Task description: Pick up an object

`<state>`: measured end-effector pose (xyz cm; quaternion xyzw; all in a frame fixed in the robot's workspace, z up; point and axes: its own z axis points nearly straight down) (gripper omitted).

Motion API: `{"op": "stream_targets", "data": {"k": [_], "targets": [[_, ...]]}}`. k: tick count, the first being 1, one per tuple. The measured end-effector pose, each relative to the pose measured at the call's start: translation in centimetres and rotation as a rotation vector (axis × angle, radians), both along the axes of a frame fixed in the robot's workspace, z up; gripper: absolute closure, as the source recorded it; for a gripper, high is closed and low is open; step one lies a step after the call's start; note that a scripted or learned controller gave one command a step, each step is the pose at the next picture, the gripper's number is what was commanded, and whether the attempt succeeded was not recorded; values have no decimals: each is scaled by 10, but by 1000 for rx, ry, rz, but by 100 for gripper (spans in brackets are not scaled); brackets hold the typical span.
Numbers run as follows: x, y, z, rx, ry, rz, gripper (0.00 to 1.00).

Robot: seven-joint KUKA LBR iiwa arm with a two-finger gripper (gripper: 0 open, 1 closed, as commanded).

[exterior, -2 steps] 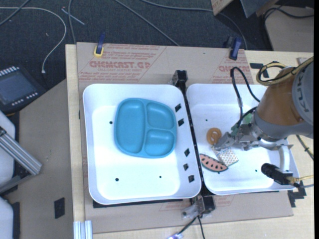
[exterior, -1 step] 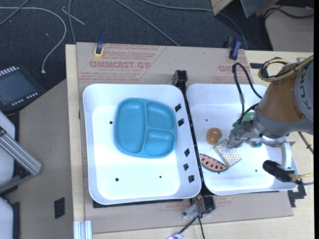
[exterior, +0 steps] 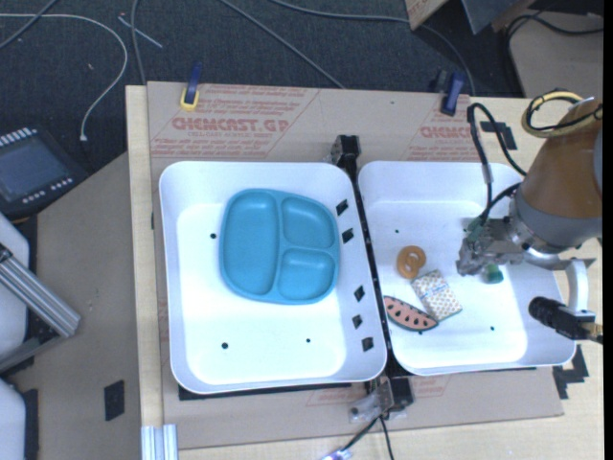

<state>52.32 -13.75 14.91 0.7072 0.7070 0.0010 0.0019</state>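
Two shallow white bins sit side by side on my desk (exterior: 287,113), which is covered with a sheet of printed cardboard. The left bin (exterior: 192,324) holds one thing: a blue divided plate (exterior: 280,245) with three compartments, lying flat a little above the middle of the bin. Nothing lies on the plate itself.

The right bin (exterior: 431,195) holds the smaller pieces, gathered toward its left and middle. A small tan ring, like a little bagel (exterior: 412,261), lies nearest the bin's centre. Just below it and to the right is a patterned white packet (exterior: 438,293), tilted, and touching or nearly touching its lower left edge is a watermelon slice (exterior: 410,314), red with a dark rind, lying flat close to the divider between the bins.

My arm comes in from the right, orange band above the wrist, and my hand (exterior: 482,257) is down inside the right bin, near its right half. It sits to the right of the bagel and packet, apart from both. A small green object (exterior: 493,274) shows right at the lower edge of my hand, but it is too small and too crowded by the metal parts for me to say whether it is pinched between my fingers or only lying beside them. How wide my hand stands I cannot tell from here either.

Blue clamps (exterior: 192,92) grip the far edge of the cardboard.
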Motion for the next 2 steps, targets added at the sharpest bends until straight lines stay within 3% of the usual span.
{"op": "stream_targets", "data": {"k": [1,2], "targets": [[2,0,54,0,-3,1,100],[-6,49,67,4,4,6,100]]}}
